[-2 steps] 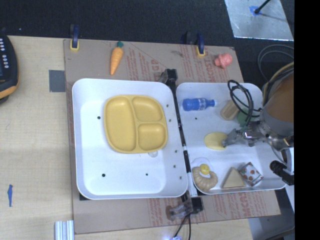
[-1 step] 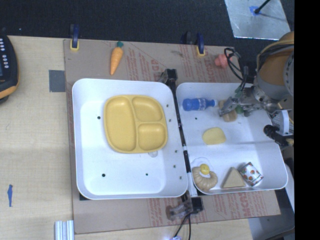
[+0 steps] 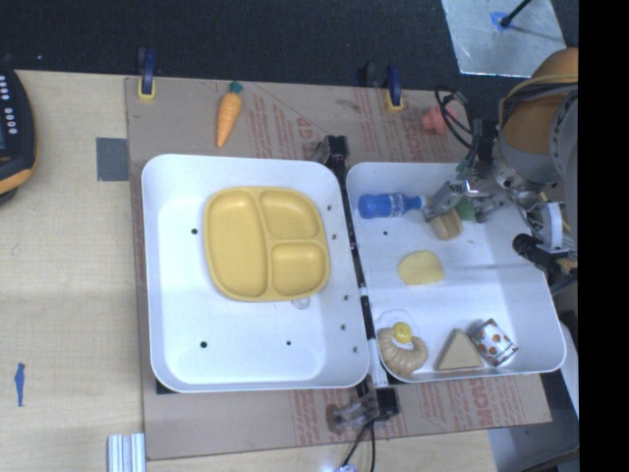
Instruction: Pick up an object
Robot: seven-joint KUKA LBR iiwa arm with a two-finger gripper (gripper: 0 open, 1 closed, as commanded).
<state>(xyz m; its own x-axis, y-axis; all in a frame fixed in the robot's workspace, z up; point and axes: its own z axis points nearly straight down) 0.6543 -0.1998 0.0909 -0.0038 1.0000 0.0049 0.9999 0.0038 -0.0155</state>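
My gripper hangs low over the back of the right bin, reaching in from the right. A small tan object sits directly beneath it, touching or very close; the view does not show whether it is held. A blue bottle lies just left of the gripper. A pale yellow lump rests mid-bin. Along the front edge lie a tan ring-shaped pastry with a yellow piece on it, a tan wedge and a small can.
The left bin holds a yellow divided plate. An orange carrot and a small pink thing lie on the board behind the bins. A black and orange device sits at the far left.
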